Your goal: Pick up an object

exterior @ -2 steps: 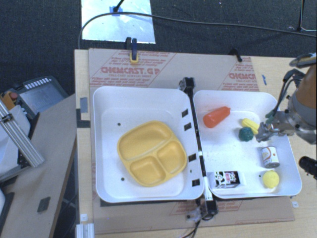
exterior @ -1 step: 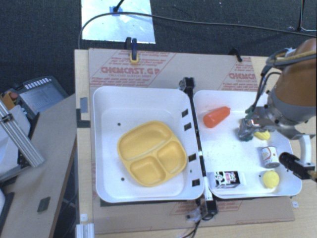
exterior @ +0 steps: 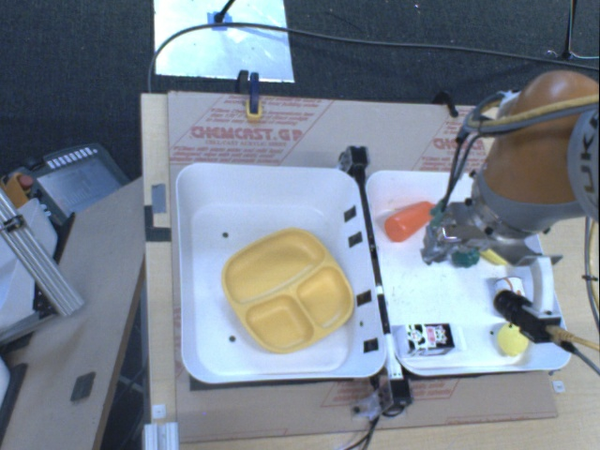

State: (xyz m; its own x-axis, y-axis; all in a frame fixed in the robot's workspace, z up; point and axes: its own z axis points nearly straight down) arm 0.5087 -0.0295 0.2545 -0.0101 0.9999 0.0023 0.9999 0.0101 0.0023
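My gripper (exterior: 439, 248) hangs low over the right bin (exterior: 441, 298), just right of an orange carrot-shaped piece (exterior: 409, 221) lying near the bin's back left. A teal object (exterior: 465, 259) peeks out beside the gripper's right side, partly hidden by it. A small black-and-white box (exterior: 430, 337) lies at the bin's front edge, and a yellow object (exterior: 512, 341) sits at the front right. Nothing is visibly held by the gripper.
The left bin (exterior: 202, 251) holds a yellow divided plate (exterior: 286, 289). A black divider strip (exterior: 368, 251) runs between the bins. Another yellow bit (exterior: 494, 256) shows under the arm. The arm's bulk covers the right bin's back right.
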